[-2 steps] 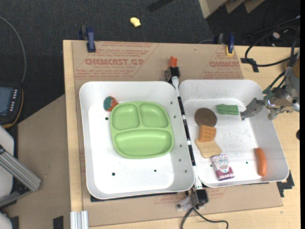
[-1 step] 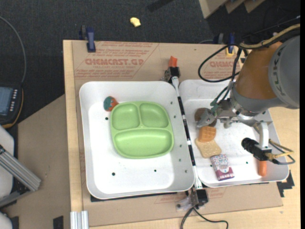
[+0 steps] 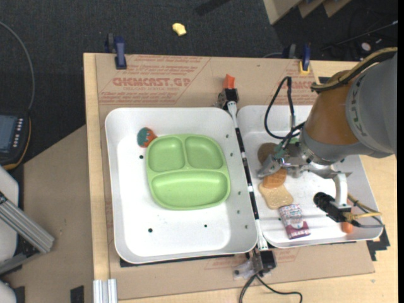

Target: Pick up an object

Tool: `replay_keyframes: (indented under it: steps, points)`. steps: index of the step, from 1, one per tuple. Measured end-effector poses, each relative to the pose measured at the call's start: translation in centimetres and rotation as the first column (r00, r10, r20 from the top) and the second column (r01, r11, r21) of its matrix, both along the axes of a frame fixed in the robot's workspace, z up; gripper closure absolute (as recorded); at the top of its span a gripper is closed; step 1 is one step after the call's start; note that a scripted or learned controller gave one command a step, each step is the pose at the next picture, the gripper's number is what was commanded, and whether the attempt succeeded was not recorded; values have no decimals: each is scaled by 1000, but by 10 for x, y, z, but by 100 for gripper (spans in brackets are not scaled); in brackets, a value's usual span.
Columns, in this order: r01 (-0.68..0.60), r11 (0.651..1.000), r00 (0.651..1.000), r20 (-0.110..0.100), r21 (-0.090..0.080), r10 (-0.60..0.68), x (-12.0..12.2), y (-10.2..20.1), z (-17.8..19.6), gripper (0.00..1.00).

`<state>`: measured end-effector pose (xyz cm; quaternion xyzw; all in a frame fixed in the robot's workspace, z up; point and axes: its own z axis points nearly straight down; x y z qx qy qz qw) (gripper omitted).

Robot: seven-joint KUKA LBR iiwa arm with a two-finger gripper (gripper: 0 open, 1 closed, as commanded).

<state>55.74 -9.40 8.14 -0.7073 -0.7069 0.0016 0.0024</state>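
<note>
I see my hand (image 3: 276, 163) low in the right white bin (image 3: 366, 169), its tips blurred; whether they are spread I cannot tell. Touching it below lies a round orange-tan piece (image 3: 274, 181); beneath that, a pale bread-like slab (image 3: 278, 197) and a small pink-printed packet (image 3: 293, 219).

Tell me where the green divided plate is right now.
The green divided plate lies in the left bin, toward its upper half, with a small round multicoloured object touching or nearly touching its upper-left corner.
</note>
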Motion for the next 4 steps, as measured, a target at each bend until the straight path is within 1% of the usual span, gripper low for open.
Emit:
replay_keyframes:
  steps: [1, 2, 3, 4]
  points:
    - [3, 1000, 1000, 1, 0, -3, -42, -7, 3, 0]
    - [-3, 1000, 1000, 13, -3, 3, 36, -12, 4, 0]
    - [-4, 1000, 1000, 12, -3, 4, 87, 1, 4, 0]
    - [3, 1000, 1000, 10, -5, -3, 110, -59, 4, 0]
